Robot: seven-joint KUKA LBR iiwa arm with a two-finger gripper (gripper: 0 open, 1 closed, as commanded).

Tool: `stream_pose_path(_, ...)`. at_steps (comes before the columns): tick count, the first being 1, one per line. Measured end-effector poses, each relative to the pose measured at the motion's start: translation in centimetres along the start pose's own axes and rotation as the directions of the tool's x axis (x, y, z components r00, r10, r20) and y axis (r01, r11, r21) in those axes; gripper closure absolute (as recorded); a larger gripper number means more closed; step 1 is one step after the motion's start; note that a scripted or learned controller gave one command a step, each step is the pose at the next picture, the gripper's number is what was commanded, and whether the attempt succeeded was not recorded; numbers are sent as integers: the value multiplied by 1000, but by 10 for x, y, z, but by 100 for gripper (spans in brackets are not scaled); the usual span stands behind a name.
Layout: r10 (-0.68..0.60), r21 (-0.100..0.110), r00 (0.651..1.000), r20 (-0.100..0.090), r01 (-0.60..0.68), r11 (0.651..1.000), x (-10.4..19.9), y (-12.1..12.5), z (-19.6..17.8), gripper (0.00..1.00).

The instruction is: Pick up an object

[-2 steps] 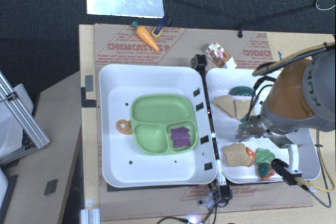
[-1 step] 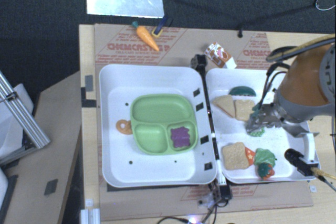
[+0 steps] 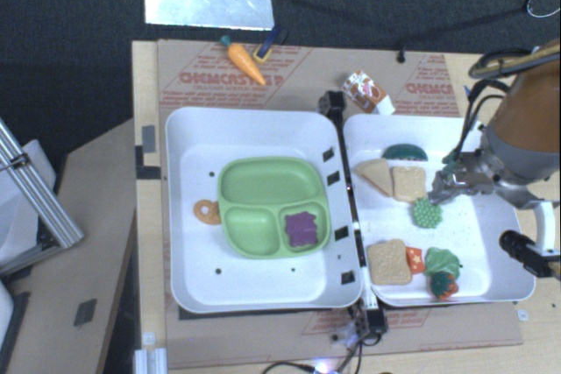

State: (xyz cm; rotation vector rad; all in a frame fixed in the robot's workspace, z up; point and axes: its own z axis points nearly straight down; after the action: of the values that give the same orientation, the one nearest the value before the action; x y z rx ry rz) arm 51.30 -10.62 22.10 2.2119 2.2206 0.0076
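Observation:
My gripper hangs low over the right bin, just above and right of a green knobbly ball. Close to its left lie a square cracker and a tan wedge. A dark green half-round piece sits further back. At the front of the bin lie a toast slice, a small red piece and a leafy green toy with a red tip.
The left bin holds a green divided plate with a purple piece in one compartment, and a small orange ring beside it. Behind the bins lie a toy carrot and a small carton.

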Motion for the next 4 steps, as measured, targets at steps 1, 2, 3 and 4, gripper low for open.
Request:
stream_pose_path(1,0,5,1000,-1,0,1000,0,1,-4,100)
stream_pose_path(2,-6,7,1000,-4,6,1000,59,3,5,100)
stream_pose_path(3,-6,6,1000,-3,6,1000,108,11,-4,100)
stream_pose_path(4,-7,8,1000,-4,7,1000,169,10,1,100)
